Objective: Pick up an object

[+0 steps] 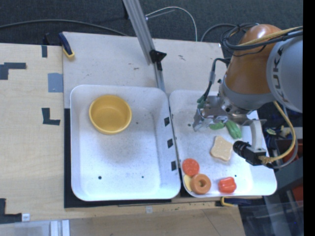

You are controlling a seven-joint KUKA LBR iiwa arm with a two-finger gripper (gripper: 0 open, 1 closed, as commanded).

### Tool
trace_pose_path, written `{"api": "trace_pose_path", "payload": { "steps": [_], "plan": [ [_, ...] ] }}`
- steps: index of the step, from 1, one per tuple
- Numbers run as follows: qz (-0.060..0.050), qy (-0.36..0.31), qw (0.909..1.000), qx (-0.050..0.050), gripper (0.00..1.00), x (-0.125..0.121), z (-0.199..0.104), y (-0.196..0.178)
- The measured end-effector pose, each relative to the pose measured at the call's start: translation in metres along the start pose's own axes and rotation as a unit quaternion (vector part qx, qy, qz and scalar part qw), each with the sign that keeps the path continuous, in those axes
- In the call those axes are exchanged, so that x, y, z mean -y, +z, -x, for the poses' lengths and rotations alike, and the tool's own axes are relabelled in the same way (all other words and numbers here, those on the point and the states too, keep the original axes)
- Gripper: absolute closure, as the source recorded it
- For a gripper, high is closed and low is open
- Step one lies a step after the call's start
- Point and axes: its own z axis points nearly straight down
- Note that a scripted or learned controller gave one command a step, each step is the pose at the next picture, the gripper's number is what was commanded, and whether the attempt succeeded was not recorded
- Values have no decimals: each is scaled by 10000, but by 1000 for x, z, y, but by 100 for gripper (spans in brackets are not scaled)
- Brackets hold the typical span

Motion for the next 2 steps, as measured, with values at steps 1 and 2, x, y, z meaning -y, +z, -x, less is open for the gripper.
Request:
{"api": "trace_pose_path", "payload": {
  "steps": [1,2],
  "plan": [
    [-10,7,10000,4,100,17,-48,7],
    [-4,-5,10000,2,100,25,-109,8]
  ]
}}
